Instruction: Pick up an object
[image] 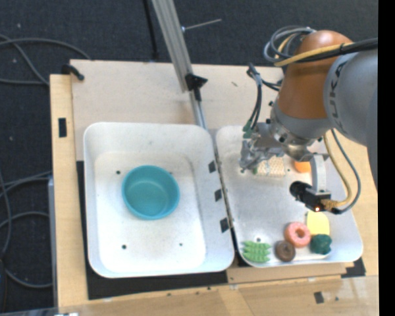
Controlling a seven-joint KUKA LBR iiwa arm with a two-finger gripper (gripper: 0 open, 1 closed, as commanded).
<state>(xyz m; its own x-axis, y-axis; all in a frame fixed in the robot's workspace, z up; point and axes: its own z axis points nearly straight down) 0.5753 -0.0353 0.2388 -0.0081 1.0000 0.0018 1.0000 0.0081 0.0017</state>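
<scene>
Currently hovering low over the far end of the right bin (234, 176): gripper (251, 155), fingers too blurred to be telling whether spread or closed, so grip state undetermined. Sitting just beside it, a pale waffle-textured block (271, 168), with an orange piece (303, 166) half hidden under the wrist. Clustering well apart at the near rim: pink doughnut (296, 234), brown doughnut (285, 251), green ridged piece (255, 250), yellow block (318, 224), dark green lump (321, 243). Risking closing beside the block and nudging it against the wall rather than straddling it. Resting in the left bin (99, 143): teal bowl (150, 191).
</scene>
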